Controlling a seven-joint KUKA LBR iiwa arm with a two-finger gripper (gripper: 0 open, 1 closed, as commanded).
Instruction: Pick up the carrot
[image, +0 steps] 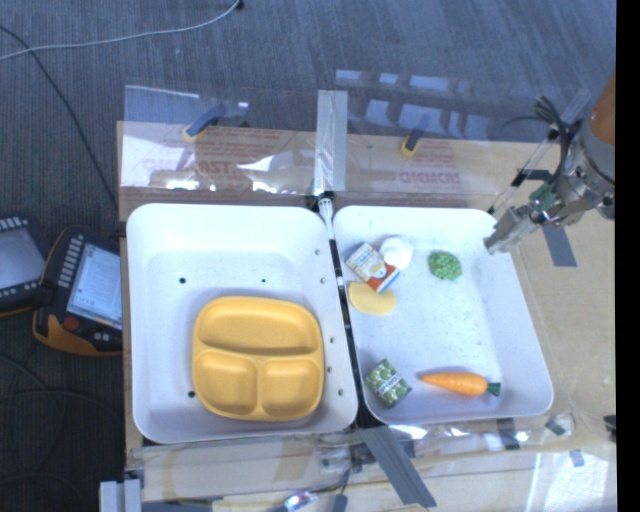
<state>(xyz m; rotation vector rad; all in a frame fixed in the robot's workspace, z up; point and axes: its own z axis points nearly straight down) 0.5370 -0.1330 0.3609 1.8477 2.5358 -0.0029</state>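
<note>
An orange carrot (457, 383) with a small green top lies flat near the front edge of the right bin (515, 320), its green end pointing right. My gripper (503, 236) hangs at the bin's far right rim, well away from the carrot and higher in the view. Nothing shows between its tips.
The right bin also holds a small carton (367, 265) with a white piece beside it, a green broccoli-like ball (445, 265), a yellow slice (372, 300) and a green packet (386, 383). A yellow divided tray (259, 357) sits in the left bin (160, 290).
</note>
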